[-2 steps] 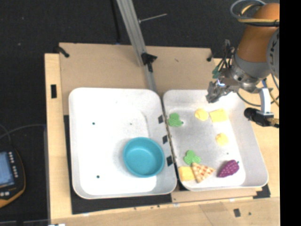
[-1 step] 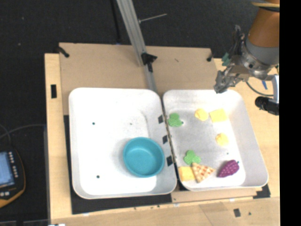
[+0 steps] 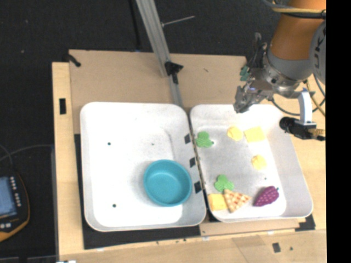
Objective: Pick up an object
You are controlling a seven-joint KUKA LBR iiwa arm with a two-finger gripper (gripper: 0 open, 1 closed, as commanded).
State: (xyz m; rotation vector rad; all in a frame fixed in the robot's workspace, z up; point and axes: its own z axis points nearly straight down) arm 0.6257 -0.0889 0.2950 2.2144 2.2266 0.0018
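Observation:
My gripper (image 3: 242, 106) hangs over the far edge of the right bin (image 3: 290, 163), above and just behind a round yellow piece (image 3: 235, 133) and a yellow square (image 3: 254, 134). Nothing shows between its tips. Further down the right bin lie a green leafy piece (image 3: 204, 140), a small yellow lump (image 3: 258, 161), another green piece (image 3: 223, 183), a yellow block (image 3: 217, 202), a pizza slice (image 3: 236, 200) and a purple grape bunch (image 3: 266, 195). A teal bowl (image 3: 166, 182) sits in the left bin (image 3: 109, 125).
A grey metal pole (image 3: 156, 37) slants from the top down to the gap between the bins. The bins rest on a brown board (image 3: 120, 75). A handheld controller (image 3: 10, 201) lies at the far left, off the bench.

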